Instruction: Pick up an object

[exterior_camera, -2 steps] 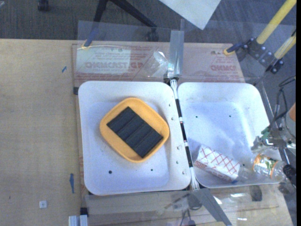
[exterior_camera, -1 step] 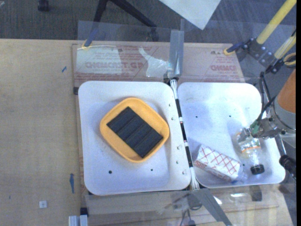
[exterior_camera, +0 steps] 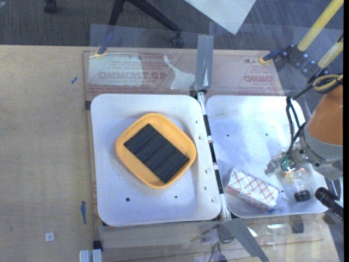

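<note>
Low over the right bin (exterior_camera: 245, 113), gripper (exterior_camera: 287, 165) beside red-checked box (exterior_camera: 252, 189).

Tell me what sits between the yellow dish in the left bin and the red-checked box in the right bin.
In the camera view, just the bins' adjoining rims lie between the yellow dish and red-checked box; otherwise bare white floor.

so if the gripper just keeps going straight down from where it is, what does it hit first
Probably the right bin's floor. The gripper hangs just right of the red-and-white box, apparently clear of it, though depth is hard to judge.
</note>
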